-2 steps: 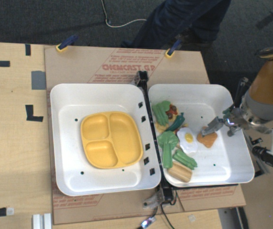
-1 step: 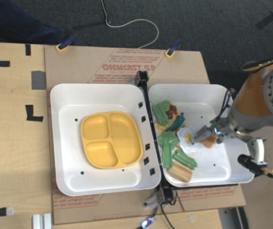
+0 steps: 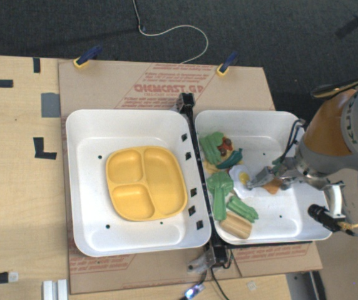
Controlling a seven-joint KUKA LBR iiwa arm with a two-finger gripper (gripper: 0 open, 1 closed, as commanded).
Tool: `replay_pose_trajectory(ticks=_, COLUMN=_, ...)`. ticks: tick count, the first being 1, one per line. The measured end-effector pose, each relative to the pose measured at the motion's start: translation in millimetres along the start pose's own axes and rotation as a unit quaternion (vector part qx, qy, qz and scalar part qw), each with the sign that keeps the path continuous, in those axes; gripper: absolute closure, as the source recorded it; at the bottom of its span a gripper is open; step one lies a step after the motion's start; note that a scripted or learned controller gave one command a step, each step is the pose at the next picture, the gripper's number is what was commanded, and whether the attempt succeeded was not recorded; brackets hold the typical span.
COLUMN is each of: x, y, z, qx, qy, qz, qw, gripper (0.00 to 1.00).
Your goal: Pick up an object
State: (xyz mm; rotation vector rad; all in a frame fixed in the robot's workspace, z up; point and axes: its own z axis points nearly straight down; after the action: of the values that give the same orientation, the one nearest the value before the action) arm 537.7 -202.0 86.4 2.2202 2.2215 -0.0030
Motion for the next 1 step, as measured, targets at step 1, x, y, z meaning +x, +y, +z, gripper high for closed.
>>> replay_pose_trajectory(ticks=1, x=0.2, y=0.7, z=-10.7, qx=-0.002, qy=-0.001, qz=0.0, qw=1.0, gripper=1.0)
